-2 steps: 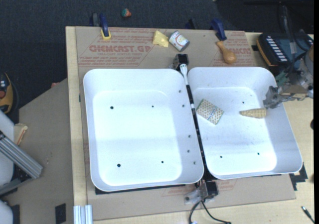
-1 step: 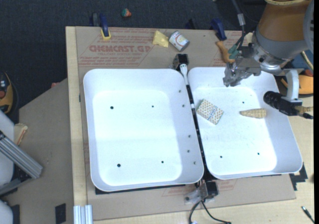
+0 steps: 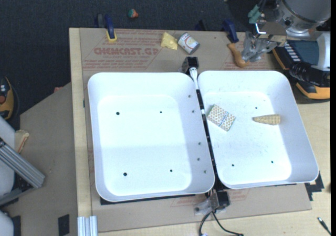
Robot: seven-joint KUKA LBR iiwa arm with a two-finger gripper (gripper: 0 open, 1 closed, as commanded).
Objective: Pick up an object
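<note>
Two small objects lie in the right bin: a patterned white-and-tan packet near its left wall, and a tan wedge-shaped piece to the right of it. My gripper hangs above the bench just behind the right bin's far edge, well apart from both objects. Its metal fingers point down, and nothing is seen between them.
The left bin sits beside the right one. On the cardboard behind the bins lie a yellow piece, a small white box, an orange object next to the gripper, and blue clamps.
</note>
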